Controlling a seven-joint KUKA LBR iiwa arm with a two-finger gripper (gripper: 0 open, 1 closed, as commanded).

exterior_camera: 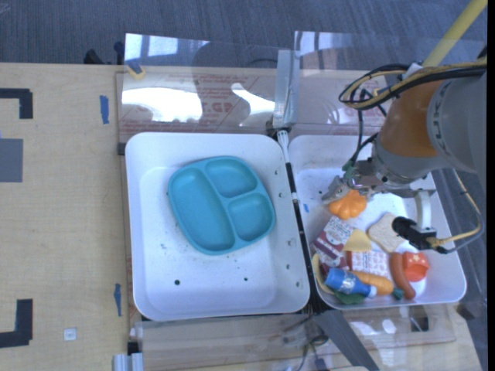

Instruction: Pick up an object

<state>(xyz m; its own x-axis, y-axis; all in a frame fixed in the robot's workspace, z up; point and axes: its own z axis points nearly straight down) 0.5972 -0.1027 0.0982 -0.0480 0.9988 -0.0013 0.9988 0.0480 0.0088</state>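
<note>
The grey arm [445, 122], with its orange band [404, 124], reached in from 3 o'clock and ended over the right bin [315, 178]. The gripper [352, 185] hung over the part of that bin towards 10 o'clock from its middle, near the wall shared with the left bin [155, 273]. Whether the gripper was clenched or released could not be told from this slant.

The orange toy fruit [348, 205] lay directly at the gripper's 6 o'clock, touching it or all but touching it. Whether the fruit was gripped or simply resting on the bin floor beneath was not clear.

The other toys were heaped towards the bin's 6 o'clock, below the fruit. A red-and-white packet [333, 236] lay at the fruit's 7 o'clock, just beside a yellow wedge [358, 242] at its 6 o'clock. A toy bread slice [384, 231] sat at the fruit's 4 o'clock, a little apart from it. Below the wedge lay a red-and-white carton [371, 263], and under that a blue bottle [340, 280] and a toy carrot [377, 285] lay end to end along the bin's near wall, with a green piece [349, 299] tucked beneath them. At the carton's 3 o'clock a toy sausage [400, 273] touched a red tomato [416, 266].

In the left bin a blue divided plate [220, 205] lay flat near the middle, well apart from the gripper, at its 9 o'clock. Both bins rested on the wooden bench [62, 207].
</note>
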